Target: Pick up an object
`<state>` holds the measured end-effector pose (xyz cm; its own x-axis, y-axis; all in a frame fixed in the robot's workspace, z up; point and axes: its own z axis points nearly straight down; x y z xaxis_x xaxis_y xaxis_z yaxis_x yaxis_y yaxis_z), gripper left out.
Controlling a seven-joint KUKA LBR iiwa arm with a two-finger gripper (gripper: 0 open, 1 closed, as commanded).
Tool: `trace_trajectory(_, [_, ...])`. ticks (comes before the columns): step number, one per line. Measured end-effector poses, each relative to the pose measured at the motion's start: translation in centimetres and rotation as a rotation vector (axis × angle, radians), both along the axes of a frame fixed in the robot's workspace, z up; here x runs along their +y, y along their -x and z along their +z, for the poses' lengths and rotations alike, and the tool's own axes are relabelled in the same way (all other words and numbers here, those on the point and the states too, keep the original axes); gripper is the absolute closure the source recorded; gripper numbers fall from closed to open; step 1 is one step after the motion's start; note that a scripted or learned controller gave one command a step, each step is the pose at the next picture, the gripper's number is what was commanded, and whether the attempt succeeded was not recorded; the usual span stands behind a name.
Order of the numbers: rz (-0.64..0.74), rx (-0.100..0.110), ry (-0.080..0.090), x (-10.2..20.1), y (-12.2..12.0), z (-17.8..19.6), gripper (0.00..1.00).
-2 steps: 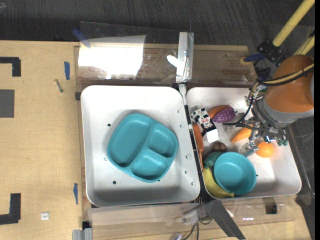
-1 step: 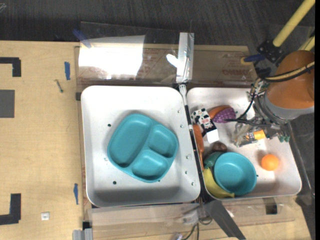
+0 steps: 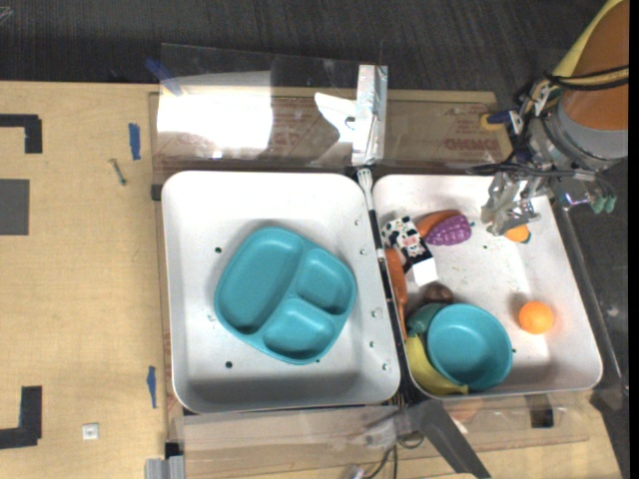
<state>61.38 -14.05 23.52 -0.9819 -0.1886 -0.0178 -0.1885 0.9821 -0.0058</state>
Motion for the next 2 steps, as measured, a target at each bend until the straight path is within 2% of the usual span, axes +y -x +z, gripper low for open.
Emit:
trace_trajectory(1, [-0.120, 0.008, -0.005, 4.9, -5.6, -14.3, 1.00])
trace_trajectory(2, [0.077, 0.010, 0.000, -1.3, -2.4, -14.6, 1.00])
